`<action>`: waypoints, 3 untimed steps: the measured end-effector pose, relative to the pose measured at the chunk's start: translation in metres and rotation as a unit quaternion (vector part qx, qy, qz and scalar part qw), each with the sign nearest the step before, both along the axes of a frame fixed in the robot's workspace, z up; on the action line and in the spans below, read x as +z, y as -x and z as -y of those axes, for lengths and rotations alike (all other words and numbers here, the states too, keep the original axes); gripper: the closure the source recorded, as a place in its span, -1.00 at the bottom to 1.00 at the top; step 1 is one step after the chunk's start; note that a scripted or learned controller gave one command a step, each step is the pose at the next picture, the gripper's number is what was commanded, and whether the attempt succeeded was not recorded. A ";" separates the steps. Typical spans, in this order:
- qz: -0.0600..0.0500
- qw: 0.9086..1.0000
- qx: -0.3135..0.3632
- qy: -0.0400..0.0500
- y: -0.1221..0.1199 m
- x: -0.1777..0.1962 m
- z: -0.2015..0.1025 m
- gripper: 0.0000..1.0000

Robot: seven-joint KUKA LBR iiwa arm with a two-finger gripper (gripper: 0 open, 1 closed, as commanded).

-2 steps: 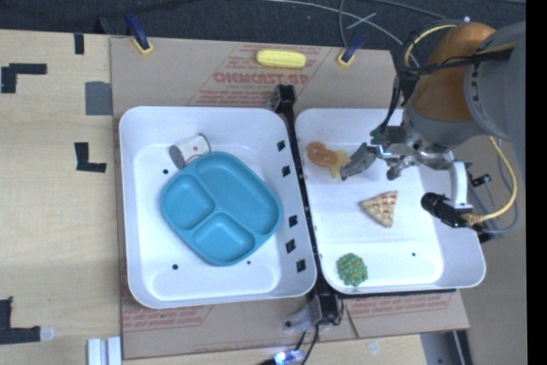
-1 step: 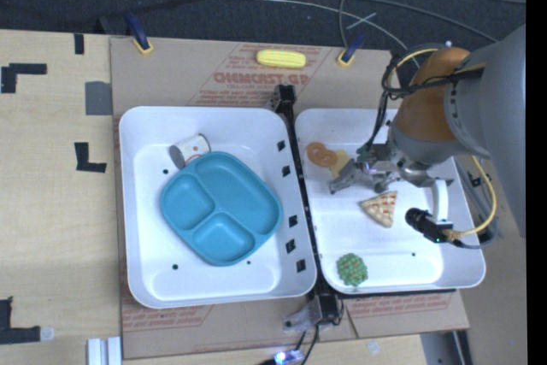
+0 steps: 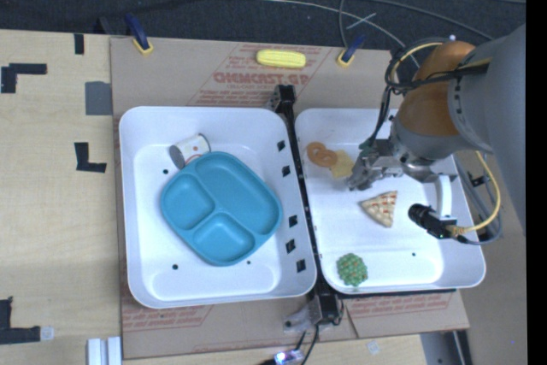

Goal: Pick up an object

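In the right bin (image 3: pixel 427 273) lie a pretzel-like orange ring (image 3: pixel 321 154), a pale yellow piece (image 3: pixel 342 164) beside it, a pizza slice (image 3: pixel 379 208) and a green broccoli floret (image 3: pixel 351 268). My gripper (image 3: pixel 366 171) reaches down over the upper middle of this bin, just right of the yellow piece and above the pizza slice. Its tips sit close to the bin floor. Nothing shows between them.
The left bin (image 3: pixel 145 269) holds a blue divided plate (image 3: pixel 220 207) and a small white cup (image 3: pixel 188 150) lying on its side. A yellow corn cob (image 3: pixel 280 58) rests on the cardboard behind the bins. Cables run behind and beside the right bin.
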State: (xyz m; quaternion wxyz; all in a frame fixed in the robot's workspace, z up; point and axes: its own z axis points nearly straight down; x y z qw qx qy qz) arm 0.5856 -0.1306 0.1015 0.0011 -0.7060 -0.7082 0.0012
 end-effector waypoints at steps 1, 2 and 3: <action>0.004 1.000 -0.001 0.001 0.001 0.063 -0.001 1.00; 0.004 1.000 -0.001 0.001 0.000 0.117 -0.001 1.00; 0.004 1.000 -0.001 0.001 -0.001 0.170 -0.001 1.00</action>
